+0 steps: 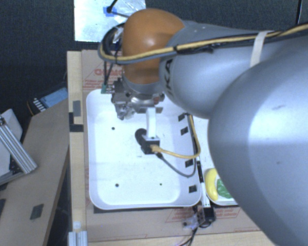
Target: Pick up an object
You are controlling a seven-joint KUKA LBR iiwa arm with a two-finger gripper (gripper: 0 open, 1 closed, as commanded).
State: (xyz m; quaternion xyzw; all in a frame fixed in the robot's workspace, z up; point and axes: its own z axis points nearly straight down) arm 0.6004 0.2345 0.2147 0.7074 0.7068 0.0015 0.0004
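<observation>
My gripper [124,110] hangs below the orange wrist band, low over the far part of the left white bin [105,188]. Nothing shows between it and the bin floor. A yellow and green object [215,186] lies in the right bin, at its near left corner. The grey arm covers most of that object and nearly all of the right bin.
The arm's bulk takes up the right half of the view. A shiny foil sheet [100,14] lies beyond the bins. Aluminium rails [10,145] and a blue item [54,97] sit off the bench to the left.
</observation>
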